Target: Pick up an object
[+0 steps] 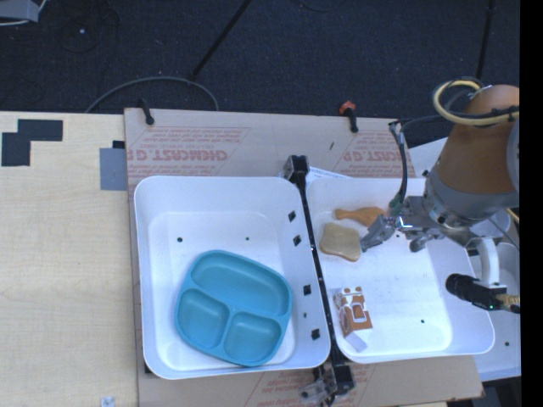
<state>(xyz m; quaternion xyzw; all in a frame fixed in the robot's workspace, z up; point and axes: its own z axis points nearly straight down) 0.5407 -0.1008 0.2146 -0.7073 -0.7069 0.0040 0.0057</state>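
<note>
My gripper [379, 232] hangs low in the right bin [462, 333], just beside the tan toast-shaped piece [341, 242], placed there because that piece is the nearest pickable thing. I cannot tell how my gripper is set. The toast piece lies flat near the divider [307, 244], its long axis running left to right, tilted slightly. An orange carrot-like piece [358, 215] lies just behind it, and a brown-and-white packet [354, 309] lies nearer the front. A blue divided plate [232, 307] rests in the left bin [157, 214].
</note>
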